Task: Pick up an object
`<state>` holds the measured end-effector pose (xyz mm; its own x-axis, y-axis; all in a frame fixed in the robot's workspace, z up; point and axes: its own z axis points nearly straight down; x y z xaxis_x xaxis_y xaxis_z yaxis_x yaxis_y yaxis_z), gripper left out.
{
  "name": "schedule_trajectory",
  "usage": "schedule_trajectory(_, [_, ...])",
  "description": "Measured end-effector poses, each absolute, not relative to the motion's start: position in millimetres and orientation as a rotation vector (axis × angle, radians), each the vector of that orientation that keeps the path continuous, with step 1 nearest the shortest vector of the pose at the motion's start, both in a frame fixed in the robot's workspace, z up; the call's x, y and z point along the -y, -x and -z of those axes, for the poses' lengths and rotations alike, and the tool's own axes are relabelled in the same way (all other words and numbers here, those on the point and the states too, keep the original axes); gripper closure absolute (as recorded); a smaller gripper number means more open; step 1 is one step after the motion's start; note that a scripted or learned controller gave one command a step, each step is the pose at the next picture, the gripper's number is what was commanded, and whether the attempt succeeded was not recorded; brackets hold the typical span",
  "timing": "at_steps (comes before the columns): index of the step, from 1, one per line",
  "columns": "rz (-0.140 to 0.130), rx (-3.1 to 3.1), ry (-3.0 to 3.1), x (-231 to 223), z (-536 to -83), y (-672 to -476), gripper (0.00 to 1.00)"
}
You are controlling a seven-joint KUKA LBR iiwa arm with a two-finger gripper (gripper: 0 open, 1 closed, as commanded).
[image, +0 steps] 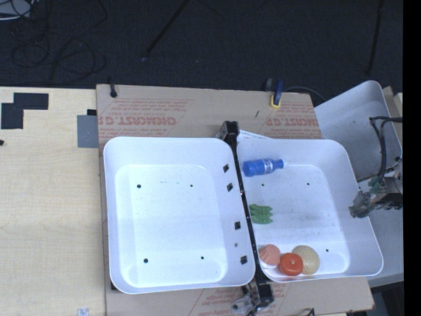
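Gripper (368, 203) sits at the far right edge of the view, just outside the right rim of the right bin (355, 176), low over the bin's outer wall. It reads as a small dark cluster of metal and cable; how it stands cannot be made out at this size, and nothing can be seen held in it.

Objects, all in the right bin and all to the left of the gripper:
- Blue bottle (262, 167) with a white cap end, lying on its side near the bin's far-left corner, well apart from the gripper and further up the view than it
- Green item (260, 213), small and leafy-looking, lying flat beside the bin's left wall, roughly level with the gripper, well apart from it
- Pink round piece (269, 255), red round piece (291, 264) and tan round piece (306, 258), bunched together in the near-left corner, touching or nearly so; the red one overlaps the other two. This cluster is below and to the left of the gripper; the tan piece is the closest of the three

Left bin (125, 170) lies further left again, beyond the black divider (240, 203) between the bins. Both bins rest on brown cardboard (164, 114) over the pale wood worktop (46, 209)
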<state>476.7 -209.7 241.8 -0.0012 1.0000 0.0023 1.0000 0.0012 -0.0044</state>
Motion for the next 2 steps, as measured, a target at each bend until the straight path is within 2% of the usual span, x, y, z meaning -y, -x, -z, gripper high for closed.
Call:
schedule_trajectory(1, [-0.002, 2.222, 2.22, 214.4, -223.2, -504.5, 1.0])
schedule_trajectory(2, [0.002, 2.227, 2.221, 213.3, -260.6, -546.9, 1.0])
